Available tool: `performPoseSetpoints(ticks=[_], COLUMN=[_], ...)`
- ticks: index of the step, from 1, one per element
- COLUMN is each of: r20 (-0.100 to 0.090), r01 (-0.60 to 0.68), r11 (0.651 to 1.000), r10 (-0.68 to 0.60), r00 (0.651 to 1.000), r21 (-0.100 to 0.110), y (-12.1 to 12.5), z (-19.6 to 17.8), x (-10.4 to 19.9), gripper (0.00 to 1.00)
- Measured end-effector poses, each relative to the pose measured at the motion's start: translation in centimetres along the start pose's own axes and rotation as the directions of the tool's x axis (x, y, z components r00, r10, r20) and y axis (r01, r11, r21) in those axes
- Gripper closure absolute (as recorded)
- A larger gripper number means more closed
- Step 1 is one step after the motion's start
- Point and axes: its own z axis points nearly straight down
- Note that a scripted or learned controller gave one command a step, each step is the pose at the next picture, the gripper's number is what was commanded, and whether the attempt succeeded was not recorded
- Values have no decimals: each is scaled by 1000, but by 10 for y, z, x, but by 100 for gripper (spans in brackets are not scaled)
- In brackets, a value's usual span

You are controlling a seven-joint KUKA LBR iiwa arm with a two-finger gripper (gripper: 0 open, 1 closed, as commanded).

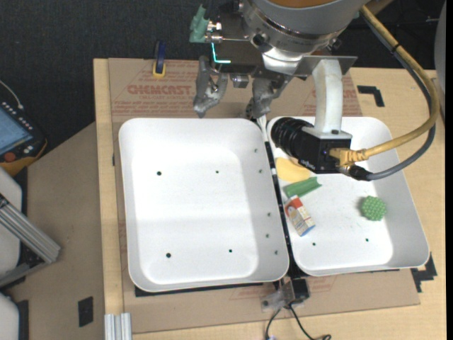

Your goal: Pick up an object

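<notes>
While end effector (231,101) gapes empty, knobbly green ball (373,208), smooth white bin (396,250).

The two shallow white plastic bins, the left bin (141,154) and the right bin (396,239), are seen to be smooth with a soft sheen, and they are set on a matt brown cardboard sheet (141,83) printed with red lettering. The two-finger gripper (230,103) is finished in dull grey metal, while the round green ball (373,208) is rough and knobbly. The flat green wedge (301,188) appears smooth and matt, and the pale yellow piece (287,167) looks smooth.
</notes>
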Motion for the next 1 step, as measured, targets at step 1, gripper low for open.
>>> performPoseSetpoints(ticks=[1], r20=[-2], r01=[1], r11=[1000], r10=[-1], r00=[1000], r21=[-3], y=[0], z=[-11], x=[1], gripper=[100])
